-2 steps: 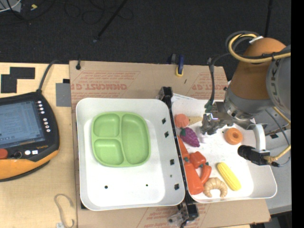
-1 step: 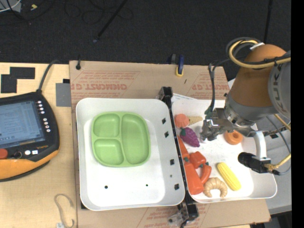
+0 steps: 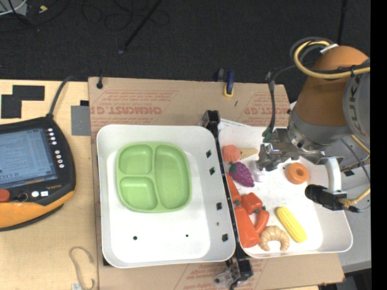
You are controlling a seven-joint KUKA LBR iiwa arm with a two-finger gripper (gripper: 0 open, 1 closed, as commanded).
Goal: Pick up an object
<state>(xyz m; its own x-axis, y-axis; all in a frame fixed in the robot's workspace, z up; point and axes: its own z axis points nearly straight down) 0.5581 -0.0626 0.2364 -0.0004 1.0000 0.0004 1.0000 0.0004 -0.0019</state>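
Observation:
The right bin (image 3: pixel 329 237) holds toy food: a purple grape bunch (image 3: pixel 242 174), an orange-pink round fruit (image 3: pixel 231 153), an orange ring slice (image 3: pixel 297 173), a yellow corn cob (image 3: pixel 290 223), a tan croissant (image 3: pixel 274 237), a red pepper (image 3: pixel 252 202) and an orange carrot (image 3: pixel 244 223). My gripper (image 3: pixel 266 162) hangs over the bin's upper middle, just right of the grapes and left of the orange ring. Nothing is visibly between its fingers.
The left bin (image 3: pixel 115 234) holds a green divided plate (image 3: pixel 153 177). A black divider (image 3: pixel 219 186) separates the bins. A teach pendant (image 3: pixel 33 168) lies at the left of the bench. The arm's orange band (image 3: pixel 329 86) looms over the right bin's far corner.

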